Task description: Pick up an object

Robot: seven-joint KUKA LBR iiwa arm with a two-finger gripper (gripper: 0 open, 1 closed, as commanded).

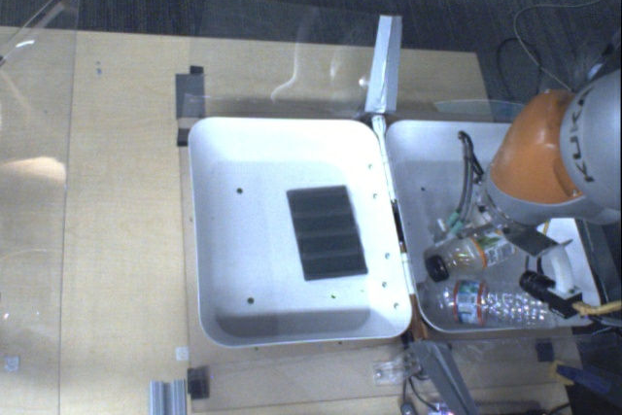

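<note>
A black ribbed rectangular pad lies flat in the middle of the left bin. In the right bin a small clear bottle with a dark cap lies on its side. Just in front of it, near the bin's front wall, lies a crumpled clear plastic bottle with a red and blue label. My gripper hangs low over the right bin, right above the capped bottle, under the orange band of the arm. Whether it touches the bottle is not visible.
A raised divider separates the two bins. A clear upright panel stands behind them. The wooden bench top stretches away to the left of the bins.
</note>
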